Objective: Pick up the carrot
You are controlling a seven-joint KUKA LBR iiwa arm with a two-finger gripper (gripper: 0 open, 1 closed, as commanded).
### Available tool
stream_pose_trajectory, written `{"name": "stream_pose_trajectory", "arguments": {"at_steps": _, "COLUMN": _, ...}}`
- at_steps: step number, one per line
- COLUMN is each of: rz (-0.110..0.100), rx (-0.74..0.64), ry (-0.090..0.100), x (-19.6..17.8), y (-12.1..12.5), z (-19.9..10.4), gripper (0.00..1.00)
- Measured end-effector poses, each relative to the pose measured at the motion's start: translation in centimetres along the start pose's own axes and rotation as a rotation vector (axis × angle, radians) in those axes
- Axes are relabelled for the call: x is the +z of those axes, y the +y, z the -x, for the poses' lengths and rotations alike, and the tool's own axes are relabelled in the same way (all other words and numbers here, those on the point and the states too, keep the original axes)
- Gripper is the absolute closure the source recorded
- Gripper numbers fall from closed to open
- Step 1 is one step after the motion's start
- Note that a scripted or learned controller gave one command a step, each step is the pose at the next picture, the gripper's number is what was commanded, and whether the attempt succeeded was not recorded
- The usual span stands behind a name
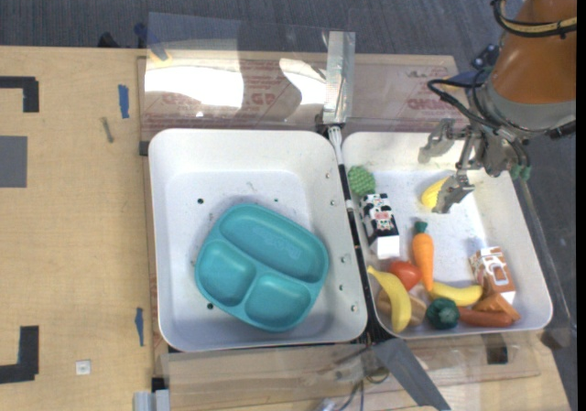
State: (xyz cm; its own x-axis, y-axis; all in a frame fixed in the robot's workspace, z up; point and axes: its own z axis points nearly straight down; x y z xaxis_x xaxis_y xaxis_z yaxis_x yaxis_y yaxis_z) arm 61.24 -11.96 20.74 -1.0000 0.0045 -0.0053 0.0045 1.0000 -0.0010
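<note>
My tool (455,182), grip state unclear, hangs at one o'clock of the carrot (423,257); light, stiff, slick, so I'd grasp mid-body.

The arm (540,43) enters from the upper right corner of the camera view, its rounded orange band uppermost and the grey wrist section just below it. Black cables loop around the orange part and trail across the wrist toward the left. Below the wrist the end effector (450,189) hangs down and leans toward the left, a cluster of grey metal parts ending in slim fingers (443,200) that point downward. It sits low over the upper part of the right-hand bin; whether the fingers are spread or closed cannot be made out
</note>
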Motion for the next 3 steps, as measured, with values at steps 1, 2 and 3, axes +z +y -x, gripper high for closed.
{"name": "stream_pose_trajectory", "arguments": {"at_steps": 1, "rz": -0.003, "rx": -0.262, "ry": -0.007, "x": 11.6, "y": -2.6, "z": -0.4, "gripper": 0.00}}
{"name": "stream_pose_trajectory", "arguments": {"at_steps": 2, "rz": 0.001, "rx": -0.024, "ry": -0.001, "x": 11.9, "y": 0.8, "z": -9.1, "gripper": 0.00}}
{"name": "stream_pose_trajectory", "arguments": {"at_steps": 3, "rz": -0.002, "rx": 0.012, "ry": -0.007, "x": 11.8, "y": 1.9, "z": -11.8, "gripper": 0.00}}
